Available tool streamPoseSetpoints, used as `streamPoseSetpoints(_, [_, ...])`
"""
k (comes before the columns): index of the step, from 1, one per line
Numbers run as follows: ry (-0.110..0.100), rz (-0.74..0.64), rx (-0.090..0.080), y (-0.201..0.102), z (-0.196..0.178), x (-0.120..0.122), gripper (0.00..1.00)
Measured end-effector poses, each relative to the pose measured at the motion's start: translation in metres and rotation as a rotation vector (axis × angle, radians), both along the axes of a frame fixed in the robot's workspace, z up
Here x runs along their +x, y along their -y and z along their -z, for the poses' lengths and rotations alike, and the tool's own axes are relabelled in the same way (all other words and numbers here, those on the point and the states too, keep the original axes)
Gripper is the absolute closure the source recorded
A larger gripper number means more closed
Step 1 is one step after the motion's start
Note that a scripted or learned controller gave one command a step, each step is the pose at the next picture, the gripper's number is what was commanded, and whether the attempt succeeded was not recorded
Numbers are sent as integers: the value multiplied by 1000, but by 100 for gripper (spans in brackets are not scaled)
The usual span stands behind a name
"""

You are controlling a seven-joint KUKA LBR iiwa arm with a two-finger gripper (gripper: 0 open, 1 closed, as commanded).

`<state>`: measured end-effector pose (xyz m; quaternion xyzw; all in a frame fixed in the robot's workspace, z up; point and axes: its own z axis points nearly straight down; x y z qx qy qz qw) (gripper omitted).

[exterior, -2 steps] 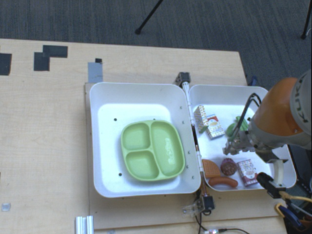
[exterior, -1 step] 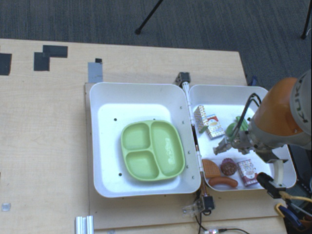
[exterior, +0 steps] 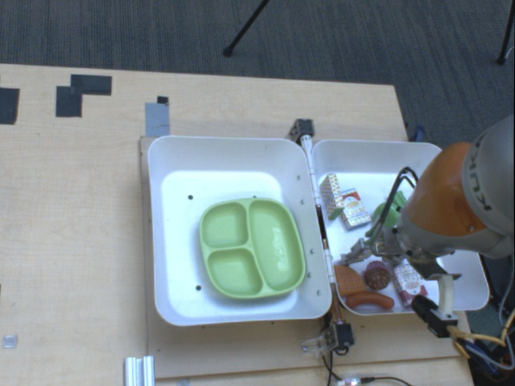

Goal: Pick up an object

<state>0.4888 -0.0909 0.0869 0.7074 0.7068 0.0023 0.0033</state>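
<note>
- Target candidates: the right bin (exterior: pixel 475 292) holds several small toy food items; nearest the gripper (exterior: pixel 372 252) are a dark red round piece (exterior: pixel 376 277), an orange-brown wedge (exterior: pixel 348 280) and a red sausage-shaped piece (exterior: pixel 369 300), all close together at the bin's near end.
- Handling, judged: these look like light, rigid plastic toys; smooth and likely slippery; not fragile; the round piece may roll out of a pinch, so a grip across its middle is advised; the sausage piece is best taken across its short axis.
- Appearance: the round piece is maroon and dull; the sausage is glossy red-orange and lies along the bin's front wall; a small printed carton (exterior: pixel 344 202) lies further back, well apart from these.
- Gripper state: cannot tell whether spread or pressed together; the wrist hides most of it; it sits low over the right bin, just beside the round piece.
- Left bin (exterior: pixel 173 167): holds a green divided plate (exterior: pixel 252 248).
</note>
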Motion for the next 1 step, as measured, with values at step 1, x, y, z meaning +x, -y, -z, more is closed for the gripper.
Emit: streamPoseSetpoints(1, [6, -2, 0, -1, -11, 2, 100])
